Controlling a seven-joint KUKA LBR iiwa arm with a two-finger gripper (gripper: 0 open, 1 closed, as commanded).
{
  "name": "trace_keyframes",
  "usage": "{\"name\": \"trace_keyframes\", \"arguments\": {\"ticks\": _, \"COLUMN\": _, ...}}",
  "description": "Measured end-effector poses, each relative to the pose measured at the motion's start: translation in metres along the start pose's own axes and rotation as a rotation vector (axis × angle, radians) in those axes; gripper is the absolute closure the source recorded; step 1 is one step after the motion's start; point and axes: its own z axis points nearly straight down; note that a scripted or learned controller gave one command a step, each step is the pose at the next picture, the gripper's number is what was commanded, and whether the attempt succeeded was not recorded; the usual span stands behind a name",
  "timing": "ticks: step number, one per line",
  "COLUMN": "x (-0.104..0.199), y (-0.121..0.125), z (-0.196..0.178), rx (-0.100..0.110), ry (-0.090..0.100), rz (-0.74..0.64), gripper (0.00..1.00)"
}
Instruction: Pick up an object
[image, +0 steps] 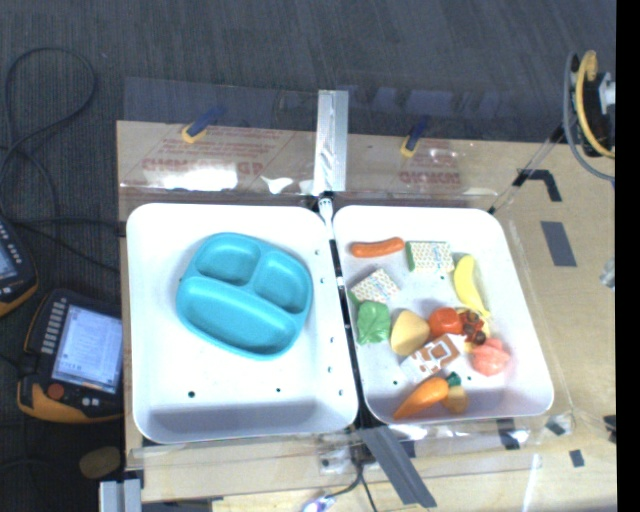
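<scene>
Two shallow white bins sat side by side on my bench. The left bin held a turquoise plastic divided plate, tilted near its centre. The right bin held a heap of toy food: a red sausage by the far edge, a yellow banana toward the right wall, a green leafy vegetable by the left wall, a pale yellow pear-shaped piece touching it, a red tomato, a pink piece, and an orange carrot at the near edge. Two patterned blocks lay between them.
</scene>
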Motion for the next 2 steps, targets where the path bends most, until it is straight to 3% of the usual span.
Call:
{"name": "trace_keyframes", "arguments": {"ticks": 1, "x": 0.034, "y": -0.007, "z": -0.002, "rx": 0.001, "ry": -0.001, "rz": -0.232, "gripper": 1.0}}
{"name": "trace_keyframes", "arguments": {"ticks": 2, "x": 0.037, "y": -0.003, "z": -0.021, "rx": 0.005, "ry": 0.0, "rz": -0.444, "gripper": 1.0}}
